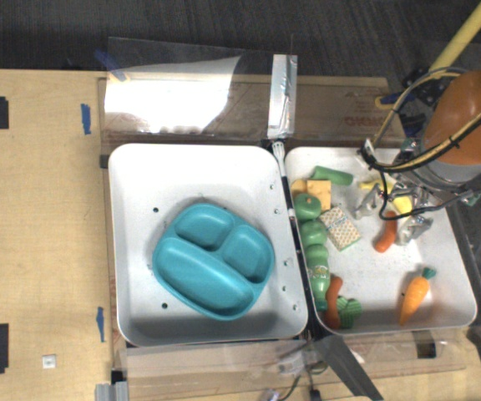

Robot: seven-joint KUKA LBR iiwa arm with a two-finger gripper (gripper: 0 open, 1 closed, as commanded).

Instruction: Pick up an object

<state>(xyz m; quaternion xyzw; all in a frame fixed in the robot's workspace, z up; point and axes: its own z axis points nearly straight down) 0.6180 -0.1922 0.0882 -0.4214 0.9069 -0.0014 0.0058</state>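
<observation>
Table: light wood surface, with black angular markings at its left edge and short strips of blue tape. Two shallow white bins rest directly on it, side by side and touching along a central divider: left bin, right bin. A clear plastic sheet lies behind the left bin.

A teal plate in a white bin; an orange carrot with a green top.

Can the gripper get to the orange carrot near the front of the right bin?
Probably yes. The carrot lies alone on bare bin floor, apart from the other toys, just below the gripper, with nothing between them.
</observation>
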